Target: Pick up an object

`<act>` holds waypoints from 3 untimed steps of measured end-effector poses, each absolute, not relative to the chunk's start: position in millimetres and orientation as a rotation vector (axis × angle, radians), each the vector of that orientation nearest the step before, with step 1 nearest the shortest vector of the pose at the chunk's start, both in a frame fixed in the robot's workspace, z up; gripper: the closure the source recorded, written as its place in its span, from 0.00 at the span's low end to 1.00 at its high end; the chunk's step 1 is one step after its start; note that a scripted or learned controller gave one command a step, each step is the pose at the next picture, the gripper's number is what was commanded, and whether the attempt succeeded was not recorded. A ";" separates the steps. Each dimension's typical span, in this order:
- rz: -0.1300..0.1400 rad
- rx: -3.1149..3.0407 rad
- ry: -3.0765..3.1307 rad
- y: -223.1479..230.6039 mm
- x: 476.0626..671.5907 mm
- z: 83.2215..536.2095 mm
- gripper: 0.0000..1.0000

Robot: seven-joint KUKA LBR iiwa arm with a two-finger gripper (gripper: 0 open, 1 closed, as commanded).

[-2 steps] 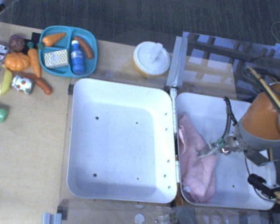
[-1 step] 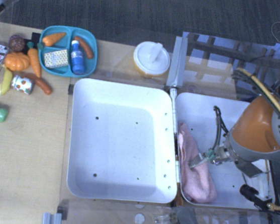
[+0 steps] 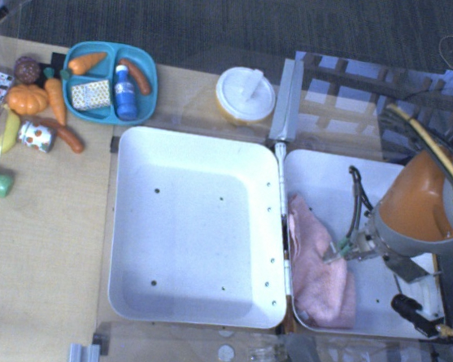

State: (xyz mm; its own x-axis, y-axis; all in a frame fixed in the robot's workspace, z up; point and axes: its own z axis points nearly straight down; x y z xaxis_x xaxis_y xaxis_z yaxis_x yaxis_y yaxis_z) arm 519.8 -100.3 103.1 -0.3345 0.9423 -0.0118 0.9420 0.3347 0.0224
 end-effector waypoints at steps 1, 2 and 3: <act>0.018 1.799 2.548 -100.3 519.6 103.1 0.00; 0.013 2.153 2.273 -105.0 563.4 90.3 0.00; 0.012 2.066 2.352 -86.8 601.4 89.6 0.00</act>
State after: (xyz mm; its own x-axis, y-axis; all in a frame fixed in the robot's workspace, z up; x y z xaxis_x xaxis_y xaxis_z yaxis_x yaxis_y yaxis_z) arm 601.4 -86.8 89.6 -0.1292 0.9916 -0.0034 0.9915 0.1292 0.0132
